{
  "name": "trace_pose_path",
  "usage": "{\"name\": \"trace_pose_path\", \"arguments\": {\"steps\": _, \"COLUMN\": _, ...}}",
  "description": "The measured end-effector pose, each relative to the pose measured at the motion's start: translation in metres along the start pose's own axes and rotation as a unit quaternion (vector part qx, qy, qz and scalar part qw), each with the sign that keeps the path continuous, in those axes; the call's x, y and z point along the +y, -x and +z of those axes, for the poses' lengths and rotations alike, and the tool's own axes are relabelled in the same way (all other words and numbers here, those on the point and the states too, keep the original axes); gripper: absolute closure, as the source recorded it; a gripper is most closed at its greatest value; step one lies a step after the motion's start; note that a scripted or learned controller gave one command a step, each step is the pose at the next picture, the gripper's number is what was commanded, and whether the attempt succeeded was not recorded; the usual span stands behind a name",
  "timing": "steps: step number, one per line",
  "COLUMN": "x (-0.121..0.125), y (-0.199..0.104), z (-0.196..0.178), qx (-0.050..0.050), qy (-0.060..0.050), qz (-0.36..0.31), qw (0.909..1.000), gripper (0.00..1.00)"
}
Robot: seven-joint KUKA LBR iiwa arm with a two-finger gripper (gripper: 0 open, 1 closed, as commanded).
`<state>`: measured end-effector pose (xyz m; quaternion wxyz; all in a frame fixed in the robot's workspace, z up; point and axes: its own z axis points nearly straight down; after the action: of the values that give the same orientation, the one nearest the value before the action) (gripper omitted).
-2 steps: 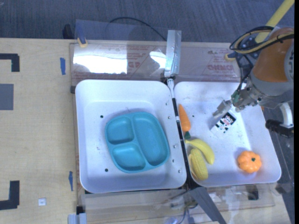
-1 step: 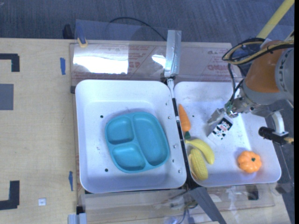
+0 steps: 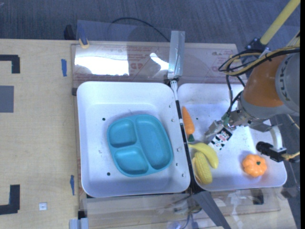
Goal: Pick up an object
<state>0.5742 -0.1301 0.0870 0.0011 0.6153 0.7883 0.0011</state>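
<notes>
A: Where's my gripper?

B: Centre-right of frame, low in the right bin. Can't tell its opening, nothing visibly held.

A: Nearest target?

B: Banana, just below-left of me, beside the corn. Its long axis runs left to lower right. Carrot left; pumpkin further, lower right.

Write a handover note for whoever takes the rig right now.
Gripper: low in the right bin, beside the carrot and banana; nothing seen between its fingers, open or shut unclear.
Things: carrot, banana and corn along the right bin's left wall; pumpkin near its lower right corner. Blue tray sits in the left bin.
Done: no pick yet.
Left: grasp one object and lift it.
</notes>
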Motion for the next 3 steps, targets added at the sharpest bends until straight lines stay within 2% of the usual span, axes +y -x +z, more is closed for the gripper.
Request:
{"name": "trace_pose_path", "arguments": {"steps": 1, "x": 0.002, "y": 0.002, "z": -0.013, "qx": -0.002, "qy": 0.004, "qz": 0.002, "qw": 1.0, "gripper": 1.0}}
{"name": "trace_pose_path", "arguments": {"steps": 2, "x": 0.001, "y": 0.002, "z": -0.012, "qx": -0.002, "qy": 0.003, "qz": 0.002, "qw": 1.0, "gripper": 0.0}}
{"name": "trace_pose_path", "arguments": {"steps": 3, "x": -0.082, "y": 0.039, "z": 0.0, "qx": -0.002, "qy": -0.001, "qz": 0.028, "qw": 0.9996, "gripper": 0.0}}
